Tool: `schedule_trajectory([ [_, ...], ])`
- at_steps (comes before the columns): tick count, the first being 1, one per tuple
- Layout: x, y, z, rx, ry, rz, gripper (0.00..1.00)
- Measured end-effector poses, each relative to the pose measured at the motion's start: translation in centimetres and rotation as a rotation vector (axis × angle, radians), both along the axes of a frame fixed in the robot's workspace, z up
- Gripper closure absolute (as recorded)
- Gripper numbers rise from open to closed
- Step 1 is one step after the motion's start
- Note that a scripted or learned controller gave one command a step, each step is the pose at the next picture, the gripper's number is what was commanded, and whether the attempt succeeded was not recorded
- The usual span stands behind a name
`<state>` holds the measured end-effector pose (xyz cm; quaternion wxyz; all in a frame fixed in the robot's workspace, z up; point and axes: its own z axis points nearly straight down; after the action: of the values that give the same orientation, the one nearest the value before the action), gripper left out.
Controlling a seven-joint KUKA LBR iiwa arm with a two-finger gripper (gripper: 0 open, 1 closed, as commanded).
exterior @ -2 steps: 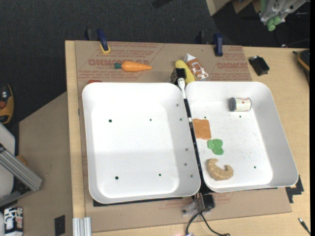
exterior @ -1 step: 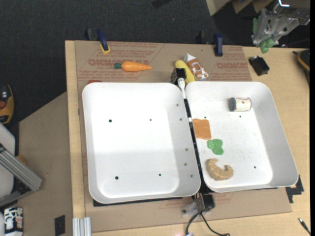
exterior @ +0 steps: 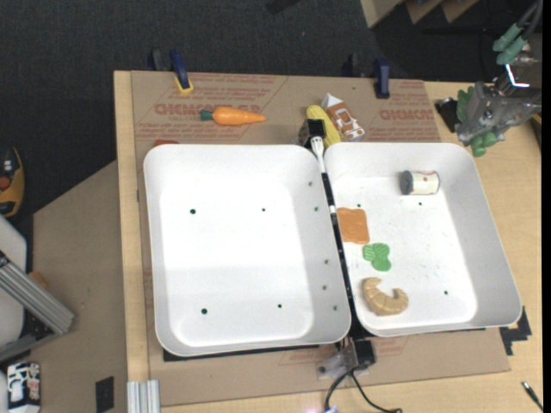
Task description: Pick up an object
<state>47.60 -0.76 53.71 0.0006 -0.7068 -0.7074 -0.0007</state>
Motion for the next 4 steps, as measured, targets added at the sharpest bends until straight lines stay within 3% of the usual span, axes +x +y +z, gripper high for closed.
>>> schedule_trajectory([
  [1,0.3,0.0,-0.2,-0.002,0.002,-0.001,0.00],
  [2,0.4,0.0,0.9,-0.002,-0.003,0.000,1.00],
  [3,0.4,0.0,0.9,-0.002,-0.002,0.000,0.00],
  [4,0.2,8.8,-13.1,-0.002,0.016,0.007,0.00],
])
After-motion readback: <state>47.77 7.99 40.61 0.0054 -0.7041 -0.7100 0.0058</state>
